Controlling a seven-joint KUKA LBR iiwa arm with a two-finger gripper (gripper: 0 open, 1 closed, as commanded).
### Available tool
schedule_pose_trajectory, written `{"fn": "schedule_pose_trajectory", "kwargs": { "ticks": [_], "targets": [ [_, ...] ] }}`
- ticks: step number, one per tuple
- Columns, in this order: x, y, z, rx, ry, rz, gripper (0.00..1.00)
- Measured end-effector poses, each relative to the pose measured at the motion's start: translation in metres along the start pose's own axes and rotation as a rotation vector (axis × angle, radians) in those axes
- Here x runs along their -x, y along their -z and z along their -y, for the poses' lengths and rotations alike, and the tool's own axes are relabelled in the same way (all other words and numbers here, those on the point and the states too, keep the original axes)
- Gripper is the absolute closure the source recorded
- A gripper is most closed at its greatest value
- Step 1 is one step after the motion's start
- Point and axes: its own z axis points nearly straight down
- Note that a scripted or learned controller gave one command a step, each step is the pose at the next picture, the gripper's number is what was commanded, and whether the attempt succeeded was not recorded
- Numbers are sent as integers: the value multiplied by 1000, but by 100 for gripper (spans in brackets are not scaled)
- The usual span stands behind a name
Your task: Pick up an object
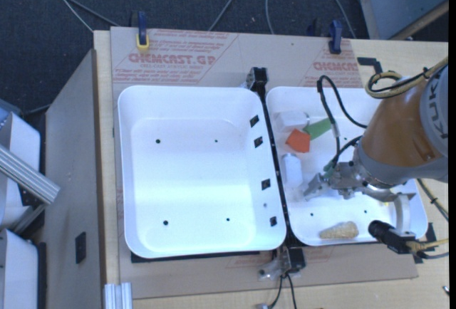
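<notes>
Orange block (299, 141) is noted in the upper part of the right bin (308, 223), close to the wall shared with the left bin (192, 172). A green piece (319, 128) is seen tilted at the block's upper right, touching or very nearly touching it; contact cannot be confirmed. A pale translucent item (292, 119) is recorded just above both. Below the block, a white bottle-like item (292, 169) is laid along the bin's left wall, near the block. A tan lump (338, 231) is found by the front rim, well apart from the others.

Hand (312, 187) is placed low over the middle of the right bin, just beside the white bottle-like item and above the tan lump in the view. Its state, wide or narrow, cannot be told from this angle. The arm (395, 133) is extended in from the right, its orange band lying over the bin's right half.

Both bins are set on a tabletop (178, 62) covered with a board printed in red. Two blue clamps (142, 35) are fixed at its back edge.
</notes>
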Motion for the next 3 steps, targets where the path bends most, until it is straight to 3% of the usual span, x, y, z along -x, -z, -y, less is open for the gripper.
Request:
{"fn": "schedule_pose_trajectory", "kwargs": {
  "ticks": [1, 2, 3],
  "targets": [
    [-28, 86, -58, 27, 7, 5, 0],
    [-8, 0, -118, 16, 1, 4, 0],
    [-6, -18, -167, -24, 10, -3, 0]
  ]
}}
